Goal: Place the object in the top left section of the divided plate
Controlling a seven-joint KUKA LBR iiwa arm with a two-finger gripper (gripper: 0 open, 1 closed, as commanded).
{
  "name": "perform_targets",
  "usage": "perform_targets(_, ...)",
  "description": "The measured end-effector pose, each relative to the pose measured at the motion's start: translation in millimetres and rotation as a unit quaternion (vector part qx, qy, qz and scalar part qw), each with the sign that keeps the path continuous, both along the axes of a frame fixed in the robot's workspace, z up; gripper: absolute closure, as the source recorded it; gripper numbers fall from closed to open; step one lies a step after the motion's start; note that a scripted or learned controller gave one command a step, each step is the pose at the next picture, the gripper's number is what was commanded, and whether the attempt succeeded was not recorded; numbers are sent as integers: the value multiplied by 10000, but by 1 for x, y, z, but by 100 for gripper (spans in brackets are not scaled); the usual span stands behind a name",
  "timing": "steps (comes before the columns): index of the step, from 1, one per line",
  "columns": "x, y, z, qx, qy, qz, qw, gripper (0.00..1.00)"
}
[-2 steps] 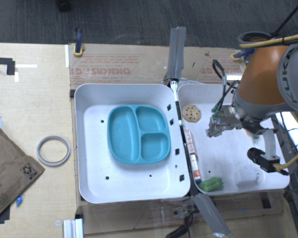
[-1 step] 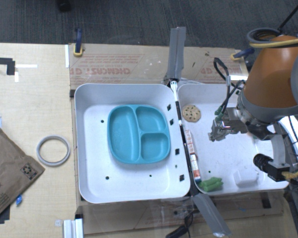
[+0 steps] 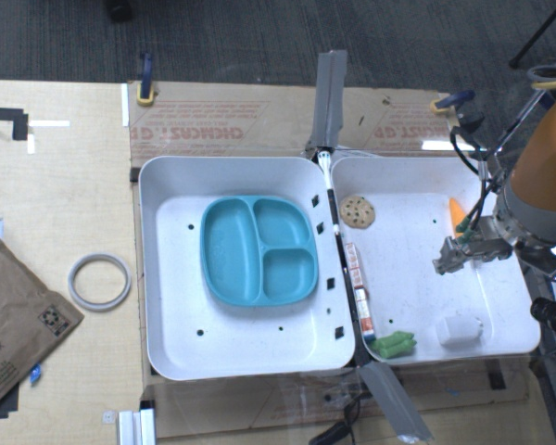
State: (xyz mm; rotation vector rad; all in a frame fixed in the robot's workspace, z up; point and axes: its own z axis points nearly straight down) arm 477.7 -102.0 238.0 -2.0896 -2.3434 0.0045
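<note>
Dark carpet lay behind the counter [image 3: 56,202], where two shallow white bins sat side by side. A teal divided plate [image 3: 259,249] rested near the middle of the left bin [image 3: 167,341], all its sections bare. The right bin [image 3: 417,276] held a round cookie [image 3: 357,211] near its upper left corner, a narrow red-and-white packet [image 3: 358,287] along its left wall, a green item [image 3: 394,344] in the lower left corner, an orange piece [image 3: 457,213] towards the upper right, and a whitish object [image 3: 460,330] at lower right. The pincer [image 3: 451,258] hung over the right side of that bin, just below the orange piece; whether it stood apart or together could not be told. A roll of tape [image 3: 99,280] lay left of the bins.
</note>
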Motion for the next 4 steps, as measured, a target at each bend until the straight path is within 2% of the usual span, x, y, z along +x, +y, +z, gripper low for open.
perform_targets(1, 33, 77, -48, -1, 7, -100, 9999, 100)
perform_targets(2, 16, 100, 18, -6, -7, -521, 9986, 100)
perform_targets(3, 0, 48, -2, -5, 1, -1249, 9922, 100)
perform_targets(4, 0, -10, 8, -8, -7, -1100, 9939, 100)
